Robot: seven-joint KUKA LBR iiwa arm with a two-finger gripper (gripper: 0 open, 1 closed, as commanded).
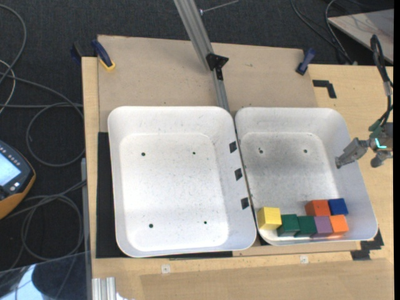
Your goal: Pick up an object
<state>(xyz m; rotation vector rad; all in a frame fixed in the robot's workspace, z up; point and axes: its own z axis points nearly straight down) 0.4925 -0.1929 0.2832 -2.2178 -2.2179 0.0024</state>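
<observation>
Probably the gripper (363, 156), with fingers spread wide and holding nothing at the right bin's (284, 117) right rim, should descend straight over one outer block (270, 217) in the bin's near corner.

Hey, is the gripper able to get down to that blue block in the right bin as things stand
Probably yes. The gripper sits at the right bin's right rim, and the blue block lies just below it in view, its top uncovered.
</observation>
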